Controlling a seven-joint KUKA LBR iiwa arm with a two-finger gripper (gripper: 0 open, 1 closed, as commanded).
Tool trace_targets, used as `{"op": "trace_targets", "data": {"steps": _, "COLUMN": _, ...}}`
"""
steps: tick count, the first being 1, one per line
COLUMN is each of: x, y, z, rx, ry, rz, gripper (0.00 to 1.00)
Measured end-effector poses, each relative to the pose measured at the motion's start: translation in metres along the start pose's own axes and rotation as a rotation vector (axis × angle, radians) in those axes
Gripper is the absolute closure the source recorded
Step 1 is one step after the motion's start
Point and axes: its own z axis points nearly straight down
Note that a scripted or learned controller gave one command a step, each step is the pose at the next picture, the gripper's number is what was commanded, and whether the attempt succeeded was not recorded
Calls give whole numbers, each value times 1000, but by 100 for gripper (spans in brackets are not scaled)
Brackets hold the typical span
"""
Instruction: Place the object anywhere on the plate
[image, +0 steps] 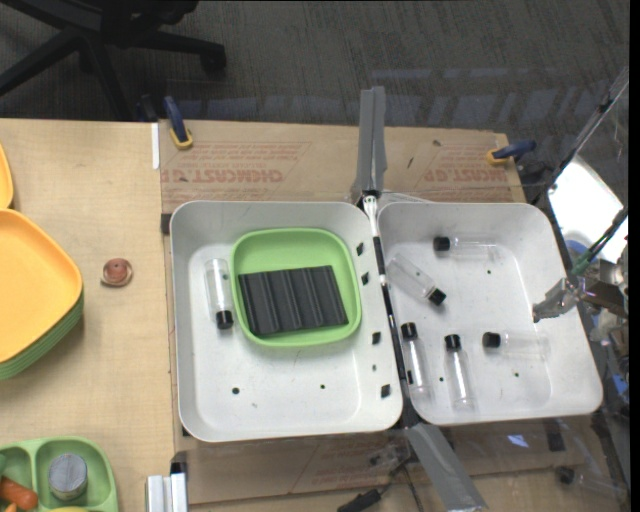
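Stacked yellow plastic plates (35, 285) are cut off by the left edge, a green divided tray (60, 478) by the bottom corner, and the right-edge tool (560, 300) is too blurred to read.

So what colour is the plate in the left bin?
Light green plate, holding a dark grey ribbed block; camera view.

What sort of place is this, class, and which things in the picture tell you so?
Probably a robotics lab or test workshop: two white bins on cardboard clamped to a bench, clear vials as test pieces, and an office chair.
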Motion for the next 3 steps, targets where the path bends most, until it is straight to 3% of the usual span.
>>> {"op": "trace_targets", "data": {"steps": 3, "x": -7, "y": 2, "z": -20, "rx": 1, "ry": 0, "rz": 115, "gripper": 0}}
